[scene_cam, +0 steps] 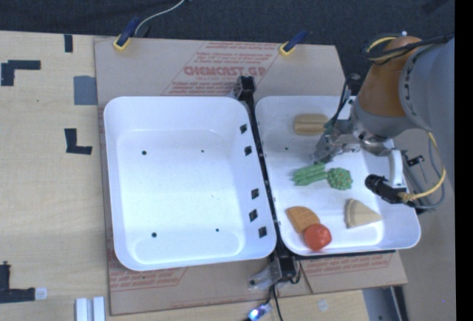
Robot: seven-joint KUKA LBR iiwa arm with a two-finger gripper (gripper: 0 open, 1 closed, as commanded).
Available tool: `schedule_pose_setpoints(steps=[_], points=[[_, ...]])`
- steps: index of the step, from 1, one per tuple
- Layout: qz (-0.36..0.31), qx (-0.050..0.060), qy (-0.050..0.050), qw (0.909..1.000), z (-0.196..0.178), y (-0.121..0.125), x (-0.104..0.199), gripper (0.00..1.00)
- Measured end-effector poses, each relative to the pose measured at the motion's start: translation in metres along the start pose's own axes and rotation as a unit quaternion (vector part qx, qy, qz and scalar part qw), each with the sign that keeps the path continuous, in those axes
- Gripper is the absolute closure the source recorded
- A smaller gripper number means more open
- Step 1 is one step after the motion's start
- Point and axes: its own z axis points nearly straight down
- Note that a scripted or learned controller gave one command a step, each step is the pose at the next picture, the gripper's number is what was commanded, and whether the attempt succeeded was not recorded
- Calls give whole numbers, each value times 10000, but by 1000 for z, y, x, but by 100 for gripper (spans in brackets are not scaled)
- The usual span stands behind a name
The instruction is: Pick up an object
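The right bin (pixel 277 112) holds several toy foods. A tan bread roll (pixel 310 123) lies near its back. A green broccoli piece (pixel 323 177) lies in the middle. An orange chunk (pixel 301 217) and a red tomato (pixel 318 237) sit at the front, with a beige wedge (pixel 361 213) to their right. My gripper (pixel 325 150) reaches down from the right, its tips just above the broccoli's stalk end and in front of the bread roll. Nothing shows between its tips.
The left bin (pixel 118 120) stands beside the right one, with a black divider (pixel 255 164) running between them. Both rest on a cardboard sheet (pixel 214 68) clamped at the back. A cable loops off the arm at the right.
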Motion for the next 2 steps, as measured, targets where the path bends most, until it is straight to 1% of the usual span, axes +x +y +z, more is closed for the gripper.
schedule_pose_setpoints(steps=[1, 2], points=[[2, -1, 0, 10000, 0, 0, 0, 0], [-10, 2, 12, 10000, 11, 37, -26, 0]])
